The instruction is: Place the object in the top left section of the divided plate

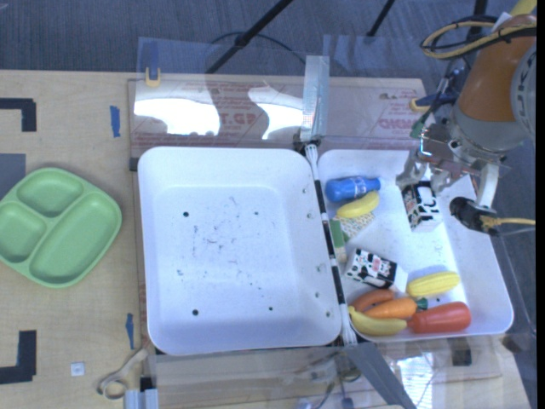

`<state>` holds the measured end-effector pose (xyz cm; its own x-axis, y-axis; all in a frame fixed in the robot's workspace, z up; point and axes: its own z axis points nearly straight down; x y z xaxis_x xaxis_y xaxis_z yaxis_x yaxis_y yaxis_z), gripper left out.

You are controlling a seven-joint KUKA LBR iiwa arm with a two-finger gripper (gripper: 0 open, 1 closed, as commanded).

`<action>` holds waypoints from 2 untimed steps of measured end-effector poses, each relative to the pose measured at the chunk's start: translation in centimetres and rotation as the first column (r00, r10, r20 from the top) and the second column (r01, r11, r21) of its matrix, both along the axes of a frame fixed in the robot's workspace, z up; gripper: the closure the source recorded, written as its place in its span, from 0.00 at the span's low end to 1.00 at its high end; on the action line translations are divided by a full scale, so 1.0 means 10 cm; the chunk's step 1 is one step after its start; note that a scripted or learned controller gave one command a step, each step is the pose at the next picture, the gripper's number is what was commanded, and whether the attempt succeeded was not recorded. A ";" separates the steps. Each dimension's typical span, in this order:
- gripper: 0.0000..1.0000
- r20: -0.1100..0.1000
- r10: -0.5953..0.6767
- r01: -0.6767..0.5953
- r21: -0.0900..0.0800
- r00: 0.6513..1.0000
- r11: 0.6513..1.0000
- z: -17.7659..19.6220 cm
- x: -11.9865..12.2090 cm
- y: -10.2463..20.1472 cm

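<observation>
Pale wooden bench top (77, 331) seen from above, carrying two shallow white bins side by side. With the right bin (477, 267) as the landmark: the left bin (230, 245) touches its left wall, and well beyond that, at the bench's far left, lies a green divided plate (58, 226) with three sections.

Inside the right bin, near its upper left, a blue bottle (352, 187) rests against a yellow banana (358, 204). Near the middle sits a black and white carton (372, 267). Along the lower wall lie a yellow corn cob (433, 283), an orange carrot (391, 307), a red pepper (441, 317) and a second banana (375, 324).

Over the bin's upper right hangs the gripper (423, 190), with a small black and white object (421, 204) between its fingers, above the bin floor.
</observation>
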<state>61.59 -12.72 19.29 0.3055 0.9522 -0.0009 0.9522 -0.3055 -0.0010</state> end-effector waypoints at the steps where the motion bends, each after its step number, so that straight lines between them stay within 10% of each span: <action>1: 0.00 0.001 0.000 0.000 0.000 1.000 1.000 0.00 0.00 0.00; 2: 0.00 0.002 0.021 -0.021 0.000 1.000 1.000 0.80 -0.12 0.38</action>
<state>60.42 -8.94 27.25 0.2856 0.9584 -0.0002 0.9584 -0.2856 0.0011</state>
